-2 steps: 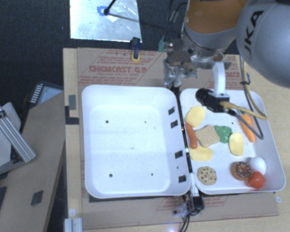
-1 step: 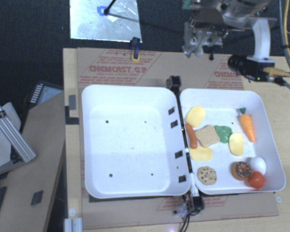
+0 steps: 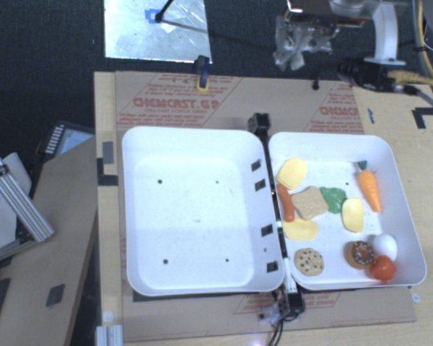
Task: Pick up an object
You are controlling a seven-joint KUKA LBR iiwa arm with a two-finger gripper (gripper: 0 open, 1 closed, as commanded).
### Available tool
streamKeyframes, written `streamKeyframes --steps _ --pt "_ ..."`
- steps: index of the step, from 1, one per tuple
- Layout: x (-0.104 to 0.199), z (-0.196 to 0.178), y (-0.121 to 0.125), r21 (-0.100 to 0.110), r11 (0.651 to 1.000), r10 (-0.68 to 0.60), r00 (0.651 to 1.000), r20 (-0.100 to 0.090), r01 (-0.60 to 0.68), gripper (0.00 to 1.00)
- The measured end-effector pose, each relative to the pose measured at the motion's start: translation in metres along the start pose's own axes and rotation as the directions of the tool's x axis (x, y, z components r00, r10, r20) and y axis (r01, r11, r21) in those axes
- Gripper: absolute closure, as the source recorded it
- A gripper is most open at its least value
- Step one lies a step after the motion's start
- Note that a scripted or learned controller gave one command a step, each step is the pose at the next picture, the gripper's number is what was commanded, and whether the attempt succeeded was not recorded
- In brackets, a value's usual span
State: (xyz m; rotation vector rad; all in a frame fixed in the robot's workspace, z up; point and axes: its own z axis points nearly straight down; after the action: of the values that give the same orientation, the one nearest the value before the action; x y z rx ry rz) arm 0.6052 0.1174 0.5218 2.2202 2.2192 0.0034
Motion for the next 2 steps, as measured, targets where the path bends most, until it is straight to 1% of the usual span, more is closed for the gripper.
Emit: streamKeyframes --steps 1,2 --pt "0.042 0.114 0.016 0.013 1.000 -0.007 1.000 0.001 0.007 1.00" --pt "0.044 -0.022 0.003 -0.013 1.000 -0.006 1.000 -0.005 0.006 1.00"
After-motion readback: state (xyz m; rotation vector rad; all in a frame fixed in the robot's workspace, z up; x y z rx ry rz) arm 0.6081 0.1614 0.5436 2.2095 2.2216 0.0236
